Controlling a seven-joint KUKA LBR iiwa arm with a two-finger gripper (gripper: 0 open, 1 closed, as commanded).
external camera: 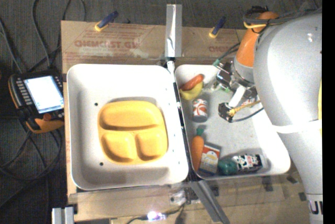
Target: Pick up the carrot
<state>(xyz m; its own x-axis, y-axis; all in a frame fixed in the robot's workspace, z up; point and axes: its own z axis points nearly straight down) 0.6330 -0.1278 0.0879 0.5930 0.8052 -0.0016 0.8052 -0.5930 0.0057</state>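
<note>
Gripper [229, 98]: you see it hanging over the upper middle of the right bin; you cannot tell its state, and nothing shows between its tips.
Arm [288, 71]: your view has its smooth grey bulk covering the right bin's right side, with the orange band [246, 50] just above the wrist.
Right bin [238, 131]: shallow, white, hard-walled; you find all the small items along its left and bottom.
Carrot [197, 148]: orange, tapered, green top pointing up, lying against the left wall in the lower half, well apart from the gripper.
Neighbours: a small printed box [209, 158] touches the carrot's right; a dark green lump [227, 166] and a black-and-white bottle [248, 161] lie beyond it.
Upper corner: a sausage [193, 81] on something yellow [189, 93]; a small red-and-white can [199, 108] below.
Left bin [84, 113]: you see a glossy yellow three-part tray [134, 130] in it.
</note>
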